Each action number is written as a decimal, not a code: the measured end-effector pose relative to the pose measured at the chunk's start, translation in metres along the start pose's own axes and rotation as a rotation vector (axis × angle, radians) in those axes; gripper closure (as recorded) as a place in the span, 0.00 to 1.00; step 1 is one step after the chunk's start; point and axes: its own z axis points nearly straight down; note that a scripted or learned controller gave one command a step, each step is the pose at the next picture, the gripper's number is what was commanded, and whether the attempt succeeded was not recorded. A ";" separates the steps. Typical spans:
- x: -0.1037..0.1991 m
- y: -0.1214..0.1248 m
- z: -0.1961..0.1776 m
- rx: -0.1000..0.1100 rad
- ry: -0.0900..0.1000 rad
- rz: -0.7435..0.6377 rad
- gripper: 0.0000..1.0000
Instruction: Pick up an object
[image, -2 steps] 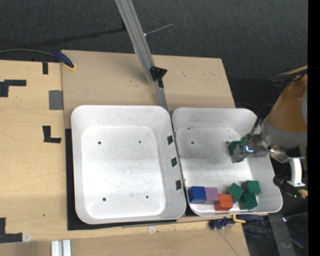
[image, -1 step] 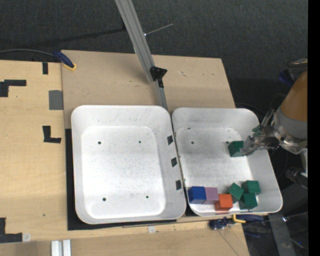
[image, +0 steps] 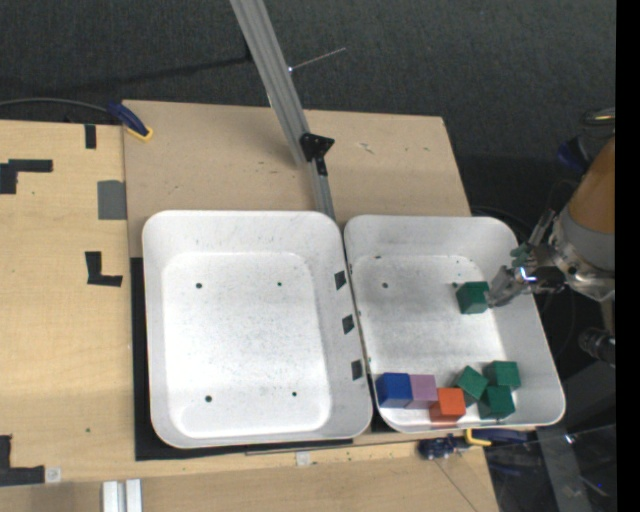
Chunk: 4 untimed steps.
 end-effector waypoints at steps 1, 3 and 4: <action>0.054 0.008 -0.004 0.002 0.002 -0.005 1.00; 0.170 0.045 -0.010 0.003 0.002 -0.006 1.00; 0.214 0.068 -0.002 0.003 0.001 -0.004 1.00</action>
